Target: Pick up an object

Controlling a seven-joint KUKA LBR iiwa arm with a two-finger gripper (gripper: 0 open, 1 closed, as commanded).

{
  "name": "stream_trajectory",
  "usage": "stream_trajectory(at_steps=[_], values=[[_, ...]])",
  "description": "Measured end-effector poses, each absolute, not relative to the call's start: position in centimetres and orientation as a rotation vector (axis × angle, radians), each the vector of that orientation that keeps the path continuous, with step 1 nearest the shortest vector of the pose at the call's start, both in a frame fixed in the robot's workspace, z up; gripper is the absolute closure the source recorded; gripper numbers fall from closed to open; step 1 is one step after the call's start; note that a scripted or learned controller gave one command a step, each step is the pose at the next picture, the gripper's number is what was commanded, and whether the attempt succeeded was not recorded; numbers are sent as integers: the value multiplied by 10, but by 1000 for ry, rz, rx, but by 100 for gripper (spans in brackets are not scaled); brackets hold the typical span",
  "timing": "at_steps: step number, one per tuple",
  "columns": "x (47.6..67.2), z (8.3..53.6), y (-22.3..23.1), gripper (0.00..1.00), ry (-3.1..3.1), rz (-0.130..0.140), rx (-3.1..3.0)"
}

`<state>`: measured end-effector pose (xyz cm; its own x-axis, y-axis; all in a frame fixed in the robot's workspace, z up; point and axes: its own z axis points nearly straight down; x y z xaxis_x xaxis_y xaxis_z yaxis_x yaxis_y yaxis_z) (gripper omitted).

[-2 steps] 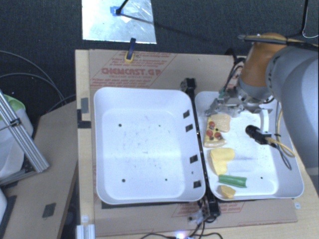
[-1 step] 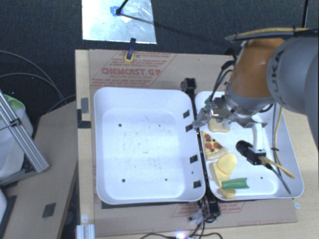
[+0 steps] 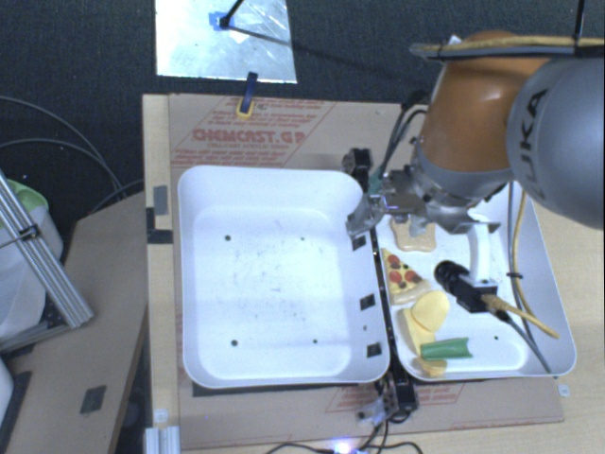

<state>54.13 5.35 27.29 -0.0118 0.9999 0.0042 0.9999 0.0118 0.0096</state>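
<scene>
The right bin [image 3: 548,343] holds several small things. A pizza-slice toy [image 3: 403,278] lies near its left wall, with a yellow piece [image 3: 430,312] just below it and a green piece [image 3: 444,348] near the front. A tan, toast-like piece [image 3: 414,237] lies partly under the wrist. My gripper [image 3: 369,214] hangs low at the back left corner of the right bin, close to the wall between the two bins. The grey wrist and orange band hide whatever lies beneath them. I see nothing held.
The left bin [image 3: 203,253] sits beside the right one on a cardboard sheet [image 3: 255,132]. A shiny foil sheet [image 3: 225,26] lies on the floor behind. Metal rails [image 3: 38,253] stand at the far left.
</scene>
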Motion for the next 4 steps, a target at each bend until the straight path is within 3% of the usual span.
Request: stream_trajectory(at_steps=[1,2,3,4], values=[[483,214,134,0,2238,-3,2212],[488,228,128,100,2223,5,2219],[487,407,206,100,2232,33,2203],[487,429,152,100,2216,8,2222]])
